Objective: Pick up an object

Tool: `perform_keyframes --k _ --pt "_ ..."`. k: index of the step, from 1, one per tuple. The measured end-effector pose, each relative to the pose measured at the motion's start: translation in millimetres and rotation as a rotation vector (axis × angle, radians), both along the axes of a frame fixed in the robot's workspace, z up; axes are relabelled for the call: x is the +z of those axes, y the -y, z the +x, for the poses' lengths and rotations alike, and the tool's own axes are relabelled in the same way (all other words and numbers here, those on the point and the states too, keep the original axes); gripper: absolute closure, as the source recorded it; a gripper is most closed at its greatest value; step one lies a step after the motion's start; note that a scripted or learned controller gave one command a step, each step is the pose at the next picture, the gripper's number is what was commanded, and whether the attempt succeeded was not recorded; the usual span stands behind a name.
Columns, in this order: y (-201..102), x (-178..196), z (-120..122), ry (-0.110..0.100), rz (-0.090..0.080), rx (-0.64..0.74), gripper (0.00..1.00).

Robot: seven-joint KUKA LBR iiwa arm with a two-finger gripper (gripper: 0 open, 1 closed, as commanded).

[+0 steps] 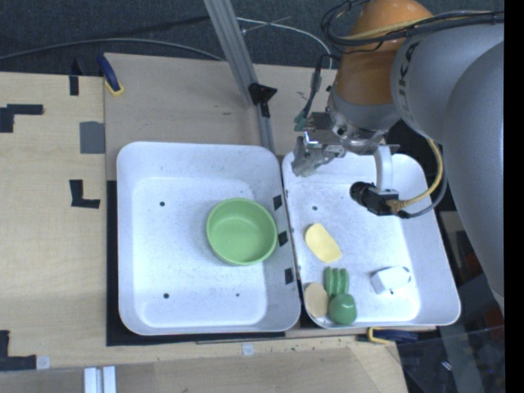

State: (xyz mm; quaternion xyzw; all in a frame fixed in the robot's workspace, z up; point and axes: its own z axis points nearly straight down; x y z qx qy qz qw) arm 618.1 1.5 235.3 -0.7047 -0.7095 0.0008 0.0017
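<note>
Readable text: none that I can make out | labels, brands, numbers, signs: none legible on anything here

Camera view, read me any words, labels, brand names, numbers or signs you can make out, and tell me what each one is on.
No readable text in this view.
Green bowl in the left bin: plain, no label.
Yellow piece, green item and small white object in the right bin: no markings.
Arm and hand: no legible brand or number.
Black tape marks on the bench: shapes, not letters.
</note>
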Motion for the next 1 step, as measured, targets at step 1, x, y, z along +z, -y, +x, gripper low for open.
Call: perform_keyframes --k 1 --pt "-55.2 -13.5 -2.2 -0.001 0.000 0.000 1.00"
